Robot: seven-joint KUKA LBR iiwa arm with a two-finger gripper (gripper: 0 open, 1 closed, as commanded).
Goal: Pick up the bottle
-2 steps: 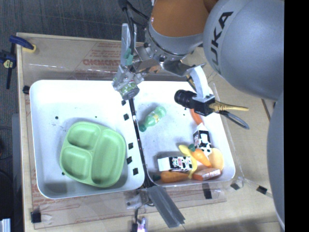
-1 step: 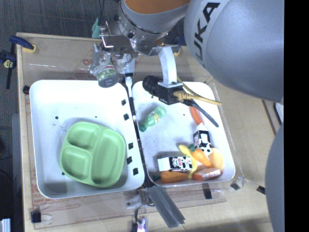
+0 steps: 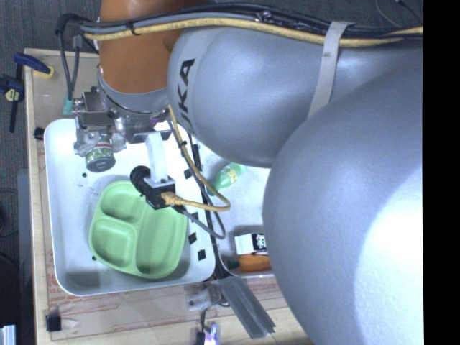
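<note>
The grey arm covers most of the view from the right. Its gripper (image 3: 97, 139) hangs over the far left corner of the left bin (image 3: 61, 192). Right under it sits a small round clear object with a dark mouth (image 3: 100, 158), possibly a bottle seen end-on; whether it is held is unclear. A pale green bottle-like thing (image 3: 228, 175) peeks out from under the arm in the right bin, mostly hidden.
A green divided plate (image 3: 136, 232) lies in the left bin's near half. A black cable plug (image 3: 149, 187) with a yellow cable hangs above it. A white and black box (image 3: 251, 243) and an orange item (image 3: 251, 263) lie in the right bin. Blue clamps (image 3: 32, 65) grip the bench's far left.
</note>
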